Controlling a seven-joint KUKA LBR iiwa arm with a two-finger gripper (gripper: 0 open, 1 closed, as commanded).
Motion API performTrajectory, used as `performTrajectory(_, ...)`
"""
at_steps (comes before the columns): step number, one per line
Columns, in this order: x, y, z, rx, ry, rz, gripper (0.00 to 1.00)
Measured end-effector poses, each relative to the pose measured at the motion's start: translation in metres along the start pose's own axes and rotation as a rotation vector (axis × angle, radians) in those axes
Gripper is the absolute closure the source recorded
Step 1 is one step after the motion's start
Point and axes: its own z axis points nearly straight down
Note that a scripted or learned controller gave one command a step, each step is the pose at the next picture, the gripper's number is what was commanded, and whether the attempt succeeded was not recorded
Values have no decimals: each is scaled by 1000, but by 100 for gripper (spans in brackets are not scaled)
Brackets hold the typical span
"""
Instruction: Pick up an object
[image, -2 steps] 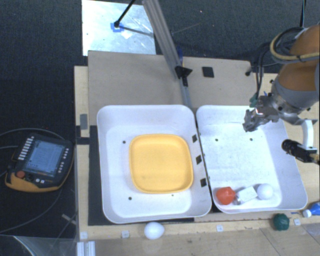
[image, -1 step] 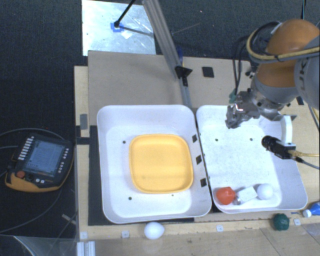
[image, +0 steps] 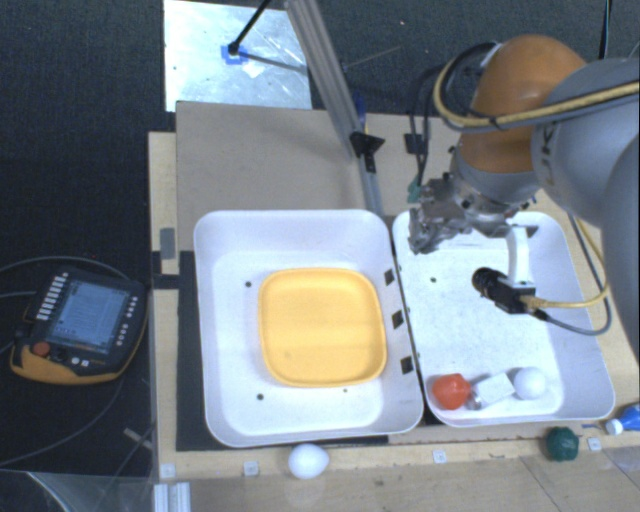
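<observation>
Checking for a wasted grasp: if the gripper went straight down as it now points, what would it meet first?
Most likely bare floor of the right bin near its upper-left corner; the gripper hangs there, though height is unclear.

A plate (image: 322, 326) is lying in the left bin (image: 225, 400); two balls (image: 450, 391) are sitting near the right bin's (image: 580, 300) front edge.

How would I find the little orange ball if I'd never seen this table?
Look at the right-hand white bin and go to its near left corner. The orange ball lies there beside a white ball; it is the only orange one.
</observation>
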Motion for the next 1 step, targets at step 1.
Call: performTrajectory(1, 44, 1, 5, -1, -1, 2, 100)
